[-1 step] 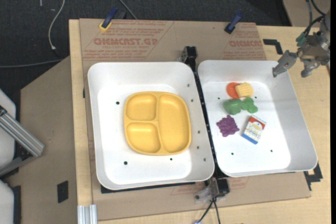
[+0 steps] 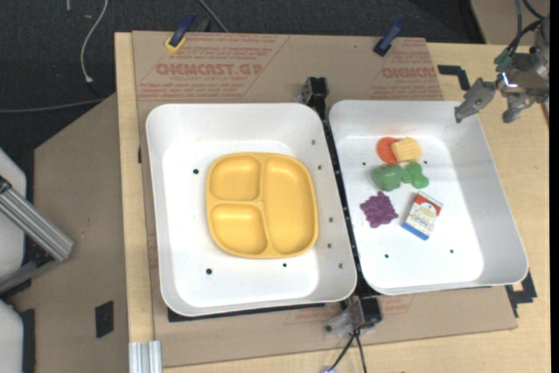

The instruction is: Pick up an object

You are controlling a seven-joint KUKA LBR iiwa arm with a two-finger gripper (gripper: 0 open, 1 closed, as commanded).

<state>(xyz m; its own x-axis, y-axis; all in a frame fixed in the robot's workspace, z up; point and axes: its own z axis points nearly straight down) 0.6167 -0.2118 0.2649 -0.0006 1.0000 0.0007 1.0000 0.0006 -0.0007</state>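
Observation:
In the right bin [image 2: 489, 214] lie several small toys. A red-orange piece with a yellow corn-like piece [image 2: 398, 150] is farthest back, and a green vegetable [image 2: 400, 177] lies just in front of it. A purple grape bunch [image 2: 378, 210] and a small white, red and blue box [image 2: 422, 216] lie nearer the front. My gripper [image 2: 491, 107] hangs over the bin's far right corner, well apart from the toys. It is open, with its two fingers spread and nothing between them.
The left bin [image 2: 175, 144] holds a yellow three-compartment plate [image 2: 262, 205]. Black clips [image 2: 314, 89] sit where the bins meet at the back. Blue clamps [image 2: 181, 32] pin the cardboard base. Cables lie on the dark floor behind.

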